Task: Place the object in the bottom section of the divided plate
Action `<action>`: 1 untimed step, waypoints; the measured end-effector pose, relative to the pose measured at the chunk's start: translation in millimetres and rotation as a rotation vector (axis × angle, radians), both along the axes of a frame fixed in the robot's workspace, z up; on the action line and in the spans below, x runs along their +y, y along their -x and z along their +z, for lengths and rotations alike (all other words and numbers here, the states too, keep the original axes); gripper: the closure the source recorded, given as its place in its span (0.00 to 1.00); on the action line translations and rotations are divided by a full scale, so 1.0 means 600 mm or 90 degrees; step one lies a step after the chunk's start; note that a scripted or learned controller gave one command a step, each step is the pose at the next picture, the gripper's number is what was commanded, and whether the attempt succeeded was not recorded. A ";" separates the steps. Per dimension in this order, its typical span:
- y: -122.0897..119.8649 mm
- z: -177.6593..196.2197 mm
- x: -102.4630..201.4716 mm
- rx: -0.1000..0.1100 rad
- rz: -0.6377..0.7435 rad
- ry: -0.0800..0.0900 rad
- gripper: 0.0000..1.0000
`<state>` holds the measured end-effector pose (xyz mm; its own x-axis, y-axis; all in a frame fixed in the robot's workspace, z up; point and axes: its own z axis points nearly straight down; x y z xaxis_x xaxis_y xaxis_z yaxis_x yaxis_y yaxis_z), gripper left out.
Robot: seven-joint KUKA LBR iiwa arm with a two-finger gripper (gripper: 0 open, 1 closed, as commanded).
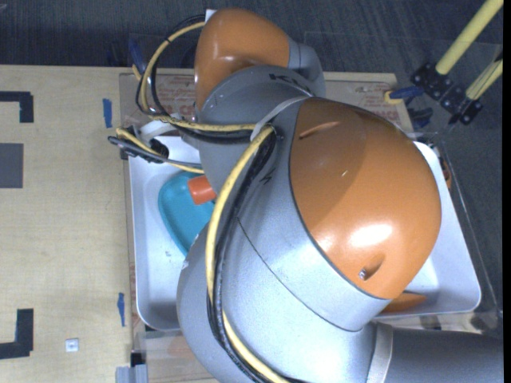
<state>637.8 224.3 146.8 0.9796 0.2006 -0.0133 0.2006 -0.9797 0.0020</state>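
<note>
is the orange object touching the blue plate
Touching: the camera view shows the orange object lying on the blue plate, no gap between them.

The grey metal arm with glossy orange joint covers (319, 214) folds over itself, yellow-and-black cabling (219, 214) routed along its side; wrist end hidden beneath.

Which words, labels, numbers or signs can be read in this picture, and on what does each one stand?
None can be read.
The cardboard behind the white bin carries faint reddish print, too blurred to read.
The robot arm and the blue plate show no writing.
</note>
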 end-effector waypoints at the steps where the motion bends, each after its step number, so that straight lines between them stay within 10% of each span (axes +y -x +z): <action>1: -0.038 0.197 0.001 -0.012 0.000 -0.005 1.00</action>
